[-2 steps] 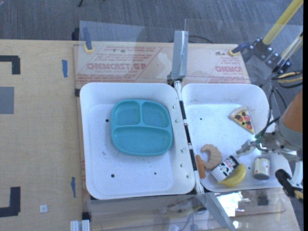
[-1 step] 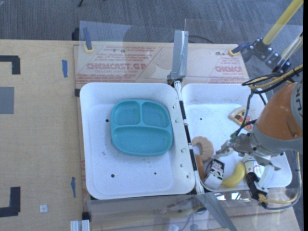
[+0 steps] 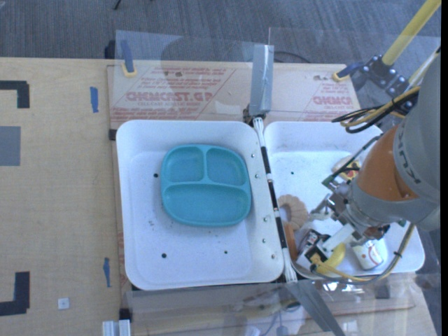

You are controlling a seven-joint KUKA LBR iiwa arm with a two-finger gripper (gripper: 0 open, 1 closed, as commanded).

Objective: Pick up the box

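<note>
The box [image 3: 312,243] in the near left corner of the right bin [image 3: 308,145].

It is a small carton, and from what I can see of it, it is dark with white panels and a touch of red; any print is too small for me to read. It lies low on the bin floor, turned at a slant to the bin's walls, with one end pointing to the near left corner and the other toward the bin's middle. It sits close to the wall between the two bins and close to the near rim. My own arm [image 3: 392,177] hangs over its right end, so I cannot make out its full outline.
</note>
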